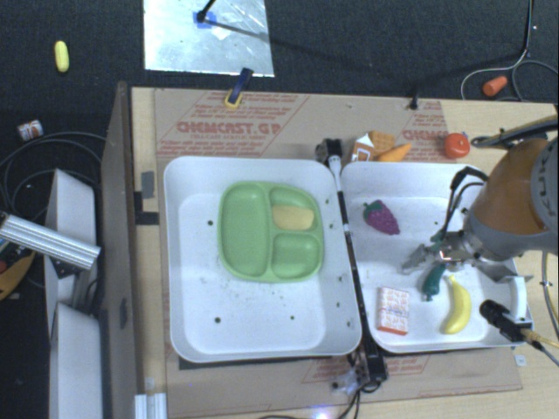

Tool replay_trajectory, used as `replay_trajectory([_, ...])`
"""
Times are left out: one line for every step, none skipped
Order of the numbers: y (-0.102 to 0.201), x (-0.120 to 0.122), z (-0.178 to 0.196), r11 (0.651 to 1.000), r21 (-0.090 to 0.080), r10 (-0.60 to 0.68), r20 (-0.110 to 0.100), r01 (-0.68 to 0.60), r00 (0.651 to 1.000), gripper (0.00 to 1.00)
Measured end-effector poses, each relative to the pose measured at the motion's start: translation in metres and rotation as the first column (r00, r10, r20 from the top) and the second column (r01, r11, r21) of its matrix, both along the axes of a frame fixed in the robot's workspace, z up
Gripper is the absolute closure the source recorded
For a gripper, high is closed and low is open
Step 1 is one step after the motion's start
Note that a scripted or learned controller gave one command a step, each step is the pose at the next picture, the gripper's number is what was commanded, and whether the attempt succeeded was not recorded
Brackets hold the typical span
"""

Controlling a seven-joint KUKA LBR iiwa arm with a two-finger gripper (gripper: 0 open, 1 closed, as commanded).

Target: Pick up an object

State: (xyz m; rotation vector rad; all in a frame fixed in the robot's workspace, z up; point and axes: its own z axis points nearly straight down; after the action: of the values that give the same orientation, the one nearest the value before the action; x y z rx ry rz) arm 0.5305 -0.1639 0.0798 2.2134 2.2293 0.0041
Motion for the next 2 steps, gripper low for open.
replay_trajectory([-0.002,-0.03,0.004,1.0,-0.001,-0.007,-0.003,0.007,1.0,0.0])
replay_trajectory([-0.001,-0.028,0.016,1.0,-0.001,-0.005,0.002,0.005,1.0,1.0])
